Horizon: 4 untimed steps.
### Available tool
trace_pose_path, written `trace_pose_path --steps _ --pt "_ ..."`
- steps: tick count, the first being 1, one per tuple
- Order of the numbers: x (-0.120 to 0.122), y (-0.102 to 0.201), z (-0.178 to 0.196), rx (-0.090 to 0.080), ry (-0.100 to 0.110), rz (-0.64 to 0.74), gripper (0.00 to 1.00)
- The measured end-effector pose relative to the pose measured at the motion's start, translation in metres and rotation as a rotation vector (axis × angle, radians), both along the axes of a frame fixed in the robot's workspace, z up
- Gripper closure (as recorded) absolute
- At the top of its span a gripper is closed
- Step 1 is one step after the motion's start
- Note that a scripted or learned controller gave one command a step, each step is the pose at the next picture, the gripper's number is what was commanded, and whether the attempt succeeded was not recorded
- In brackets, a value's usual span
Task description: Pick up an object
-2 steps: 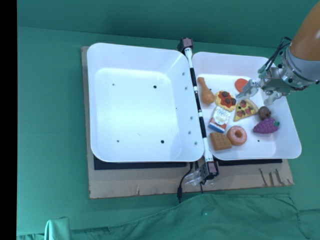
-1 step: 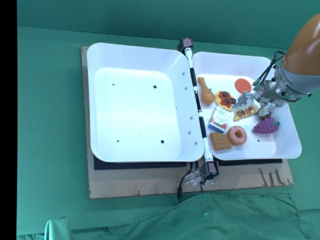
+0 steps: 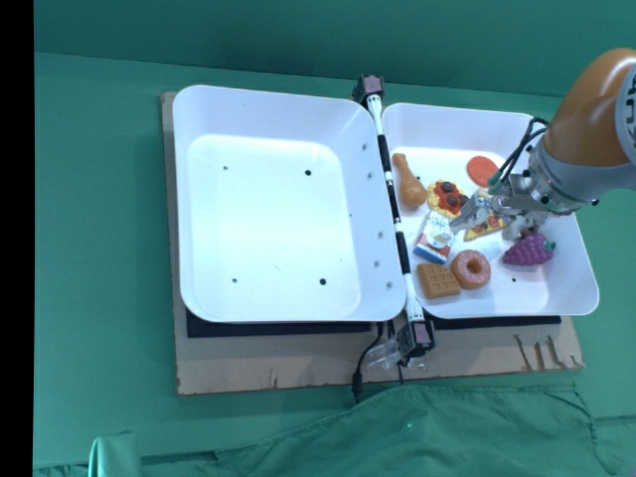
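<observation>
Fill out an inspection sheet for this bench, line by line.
Surface: two white bins on a dark pad over cardboard, on green cloth.
Job's things: right bin holds toy food: chicken drumstick, pizza slice, red disc, small carton, waffle, doughnut, purple grapes.
Clutter: left bin shows only dark specks.
Grippers: gripper low over the right bin's middle; finger state unclear.
Cables: black lead below the bins' join; black cable by the wrist.
Surroundings: green backdrop, folded green cloth in front.
</observation>
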<state>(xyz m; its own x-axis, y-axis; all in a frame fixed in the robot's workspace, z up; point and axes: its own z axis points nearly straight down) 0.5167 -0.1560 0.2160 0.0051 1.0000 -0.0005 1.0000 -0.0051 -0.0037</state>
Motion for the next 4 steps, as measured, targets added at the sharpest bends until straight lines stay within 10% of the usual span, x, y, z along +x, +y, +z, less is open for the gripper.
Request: trace_pose_path --steps 1,2,4 --pt "0.005 -0.002 -0.018 -0.004 -0.021 0.003 0.00" --pt "0.006 -0.001 -0.007 -0.004 -0.029 -0.001 1.00" --pt "0.010 -0.012 0.114 -0.004 -0.015 0.003 1.00"
